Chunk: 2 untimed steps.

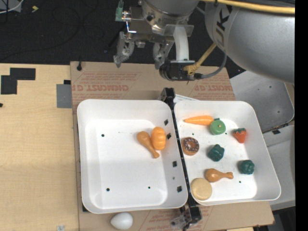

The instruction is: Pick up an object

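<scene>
Pincer (pixel 143 52) is hanging high above the desk's far edge, past the far rims of both shallow white plastic bins, fingers spread apart with nothing between them and touching nothing.

Left bin (pixel 91 177) is holding two items near its right wall: a tan plastic drumstick (pixel 147 143) lying against an orange ribbed plastic pumpkin (pixel 159 138). Right bin (pixel 269 177) is holding an orange plastic carrot (pixel 198 120) by the far rim and other small toy foods.

Judgement: the likeliest target is the pumpkin. It is looking light, rigid, smooth and probably slippery on its rounded flanks. Closing across its narrow width is seeming safest, with one finger staying clear of the touching drumstick.
</scene>
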Motion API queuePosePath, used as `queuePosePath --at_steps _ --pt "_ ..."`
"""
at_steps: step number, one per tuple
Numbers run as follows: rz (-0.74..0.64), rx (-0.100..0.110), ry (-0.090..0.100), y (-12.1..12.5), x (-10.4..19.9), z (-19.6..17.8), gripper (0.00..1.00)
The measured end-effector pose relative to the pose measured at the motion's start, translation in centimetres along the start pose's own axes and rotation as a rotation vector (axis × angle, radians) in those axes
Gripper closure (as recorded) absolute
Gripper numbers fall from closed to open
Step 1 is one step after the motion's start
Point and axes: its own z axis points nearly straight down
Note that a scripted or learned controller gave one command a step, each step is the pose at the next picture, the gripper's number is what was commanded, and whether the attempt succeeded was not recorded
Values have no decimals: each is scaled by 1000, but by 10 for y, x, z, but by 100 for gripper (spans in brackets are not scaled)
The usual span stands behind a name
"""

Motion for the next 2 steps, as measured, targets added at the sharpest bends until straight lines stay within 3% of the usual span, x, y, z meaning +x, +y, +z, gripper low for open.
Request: queuePosePath --at_steps 1,2 --pt "-6 -13 6 18 30 -70 0" --pt "-8 -3 1 17 29 -75 100"
